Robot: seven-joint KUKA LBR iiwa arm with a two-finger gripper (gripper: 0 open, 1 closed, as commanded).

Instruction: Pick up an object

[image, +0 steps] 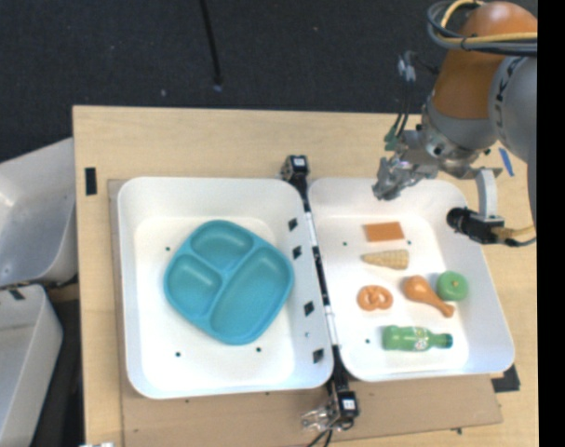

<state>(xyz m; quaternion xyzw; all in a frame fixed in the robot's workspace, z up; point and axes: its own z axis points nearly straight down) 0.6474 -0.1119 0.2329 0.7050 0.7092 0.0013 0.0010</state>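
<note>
The right bin (pixel 352 203) holds several small toy foods. An orange-brown flat square (pixel 383 233) lies toward the back, with a tan wedge (pixel 386 260) just in front of it. Nearer the front are an orange pretzel-like piece (pixel 375 297), an orange drumstick (pixel 424 294), a green round piece (pixel 452 286) and a green bottle (pixel 414 340) lying on its side. My gripper (pixel 389 186) hangs over the back edge of the right bin, above and behind the flat square, with nothing seen between its fingers.
The left bin (pixel 142 212) holds a blue sectioned tray (pixel 228 281). A black divider strip (pixel 312 268) runs between the bins. The wooden bench (pixel 217 138) extends behind both bins.
</note>
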